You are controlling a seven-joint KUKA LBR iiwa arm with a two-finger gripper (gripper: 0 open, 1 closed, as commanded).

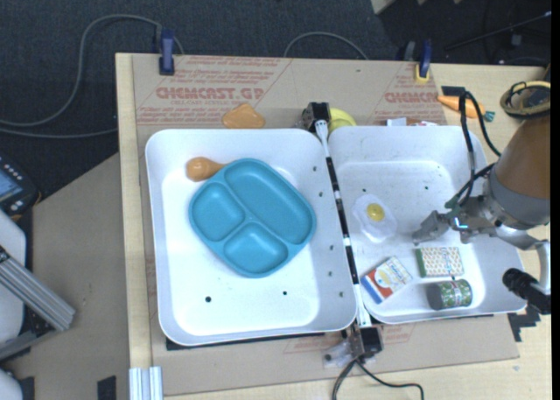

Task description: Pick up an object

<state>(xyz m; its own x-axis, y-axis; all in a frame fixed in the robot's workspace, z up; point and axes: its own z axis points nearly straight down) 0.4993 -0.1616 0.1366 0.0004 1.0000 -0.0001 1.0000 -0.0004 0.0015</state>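
R bin (398, 140): upper half is bare floor, open from above. Lower half crowded w/ clear cup w/ yellow bit (374, 214), red-white-blue packet (386, 277), patterned box (439, 261), small can (450, 293); box and can nearly touch, narrow gaps betw. the rest. Tool (435, 226) and arm block the R side. L bin (171, 241): blue divided tray (252, 215) fills the middle, orange lump (204, 167) at its upper L; lower strip and L edge open. Clamps and cables line the tabletop (254, 83) back edge.

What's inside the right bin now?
The right bin holds a fried-egg toy, a small carton, a patterned box and a can. The arm covers its right edge.
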